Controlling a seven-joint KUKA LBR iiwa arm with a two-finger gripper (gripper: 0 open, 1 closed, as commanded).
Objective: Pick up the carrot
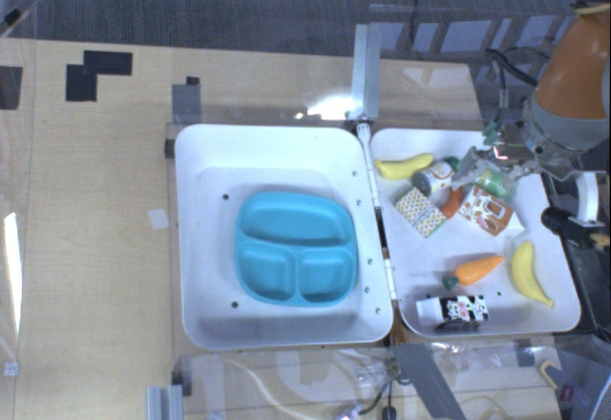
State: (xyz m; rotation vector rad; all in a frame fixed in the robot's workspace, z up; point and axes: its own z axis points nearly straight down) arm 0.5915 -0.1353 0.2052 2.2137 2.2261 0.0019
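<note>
The carrot (477, 268) is orange and lies on its side in the front half of the right bin (563, 318), between a yellow banana (530, 273) and a black-and-white bottle (460, 310). My gripper (496, 157) hangs over the back of the same bin, well behind the carrot and apart from it, above a cluster of packets. The grey arm with its orange band (576, 74) comes in from the upper right.
The right bin also holds a second banana (404, 165), a small can (434, 178), a patterned box (420, 212) and an orange-and-white carton (485, 212). A blue divided tray (296, 248) sits in the left bin (205, 218).
</note>
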